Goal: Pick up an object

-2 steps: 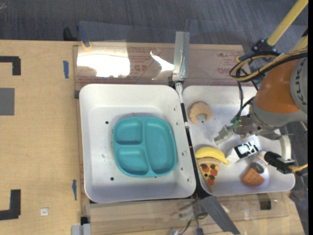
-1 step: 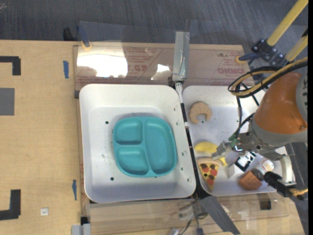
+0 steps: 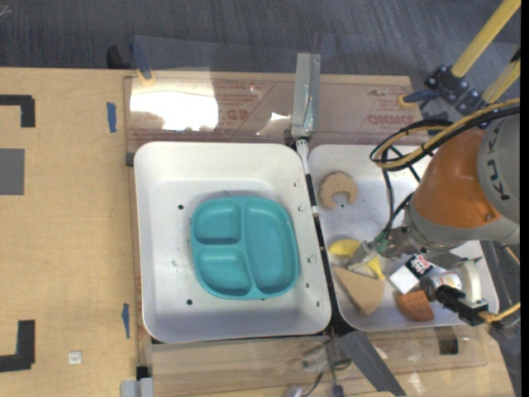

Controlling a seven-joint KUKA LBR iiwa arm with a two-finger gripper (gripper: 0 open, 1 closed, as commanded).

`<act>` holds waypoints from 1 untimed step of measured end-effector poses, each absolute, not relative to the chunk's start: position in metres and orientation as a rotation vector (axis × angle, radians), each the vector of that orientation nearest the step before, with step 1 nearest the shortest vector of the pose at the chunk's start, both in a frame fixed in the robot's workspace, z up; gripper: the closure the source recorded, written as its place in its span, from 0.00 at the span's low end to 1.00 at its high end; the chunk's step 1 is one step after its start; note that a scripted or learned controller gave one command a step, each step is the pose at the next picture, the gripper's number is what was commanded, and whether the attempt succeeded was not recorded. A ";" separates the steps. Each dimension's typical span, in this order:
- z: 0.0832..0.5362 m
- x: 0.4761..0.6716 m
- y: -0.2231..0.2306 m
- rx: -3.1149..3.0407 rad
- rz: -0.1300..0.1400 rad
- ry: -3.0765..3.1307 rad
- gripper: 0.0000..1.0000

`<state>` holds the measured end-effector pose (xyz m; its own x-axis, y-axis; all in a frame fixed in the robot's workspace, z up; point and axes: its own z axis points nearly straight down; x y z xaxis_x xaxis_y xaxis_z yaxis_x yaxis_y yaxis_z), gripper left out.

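In the right bin (image 3: 364, 162), a tan ring-shaped piece (image 3: 337, 188) lies near the back. A yellow piece (image 3: 344, 247) sits by the bin's left wall, with a tan wedge (image 3: 362, 289) in front of it. An orange-brown chunk (image 3: 415, 305) rests near the front edge. My gripper (image 3: 372, 255) hangs low over the middle of this bin, right beside the yellow piece and just above the wedge. The arm's orange band (image 3: 450, 193) and wrist cover much of the bin's right half.
The left bin (image 3: 157, 222) holds a teal divided plate (image 3: 245, 246). A metal divider (image 3: 305, 98) stands behind the seam between the bins. Black and yellow cables (image 3: 405, 139) loop over the right bin's back corner. Cardboard bench surface (image 3: 58, 222) extends left.
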<state>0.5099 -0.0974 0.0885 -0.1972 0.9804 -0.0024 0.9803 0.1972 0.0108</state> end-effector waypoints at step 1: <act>0.100 0.511 -0.098 1.984 0.014 2.418 1.00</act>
